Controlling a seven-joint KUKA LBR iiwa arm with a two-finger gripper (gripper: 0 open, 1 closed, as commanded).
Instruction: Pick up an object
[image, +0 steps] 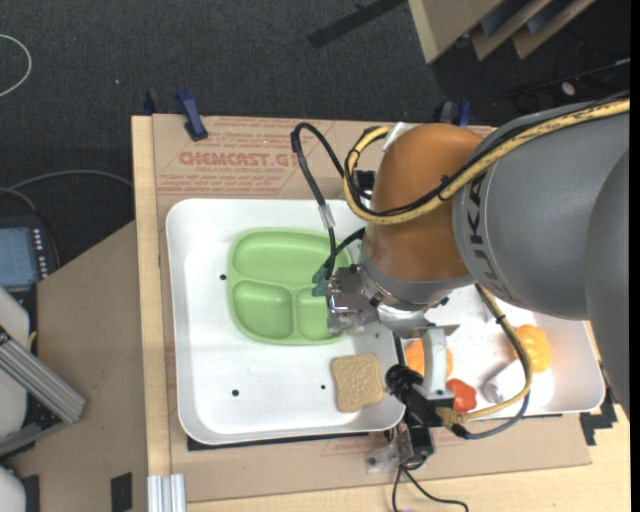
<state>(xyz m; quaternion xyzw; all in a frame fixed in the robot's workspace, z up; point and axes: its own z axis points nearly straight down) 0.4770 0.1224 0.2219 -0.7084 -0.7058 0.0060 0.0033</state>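
Tan square cracker-like piece (356, 382), flat and finely pitted, with rounded corners, lying in the lower right of the left bin (200, 330), near its front rim and just below the green tray. Green divided tray (275, 285), smooth plastic with rounded compartments, resting at centre of the same bin, its right end hidden under the arm. Left bin shallow, white, glossy, with rounded corners and small dark holes in the floor. Right bin (575, 385), at lower right of the frame, mostly covered by the arm; inside it an orange rounded object (532, 347), a small red piece (462, 394) and a white oblong piece (503, 378), all close together. Gripper (342, 300) at frame centre, over the tray's right edge, a grey metal block with cabling; finger state cannot be told. Grey arm (560, 210) with orange band (420, 200), entering from the right, wrapped in black and yellow cables. Both bins set on a brown cardboard sheet (240, 150) with red print.
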